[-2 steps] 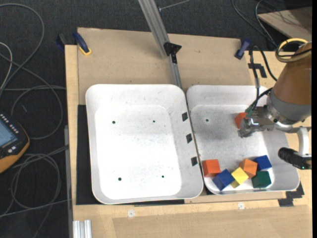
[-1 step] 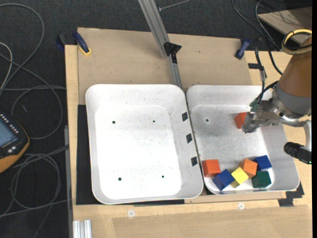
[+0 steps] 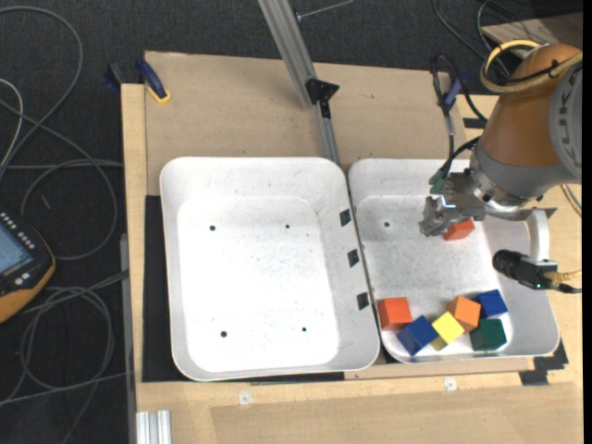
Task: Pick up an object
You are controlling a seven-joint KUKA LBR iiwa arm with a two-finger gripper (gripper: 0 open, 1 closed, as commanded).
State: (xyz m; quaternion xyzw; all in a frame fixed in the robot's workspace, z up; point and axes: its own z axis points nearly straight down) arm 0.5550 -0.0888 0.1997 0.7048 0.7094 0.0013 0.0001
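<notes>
In the right bin (image 3: 518, 345), the gripper (image 3: 440, 218) hangs over the upper middle of the floor. A red block (image 3: 460, 231) shows just at its lower right side, partly hidden by it; I cannot tell whether the block is held or lying on the bin floor. Several more blocks are bunched along the bin's front edge: an orange one (image 3: 395, 311), a blue one (image 3: 418, 333), a yellow one (image 3: 448, 327), a second orange one (image 3: 467, 310), a second blue one (image 3: 491, 302) and a green one (image 3: 488, 335).
The left bin (image 3: 171, 248) sits beside the right one, with a raised divider (image 3: 355, 257) between them. A slanted metal pole (image 3: 296, 54) crosses the back of the bench. The arm's orange-banded body (image 3: 527, 128) overhangs the right bin's far right corner.
</notes>
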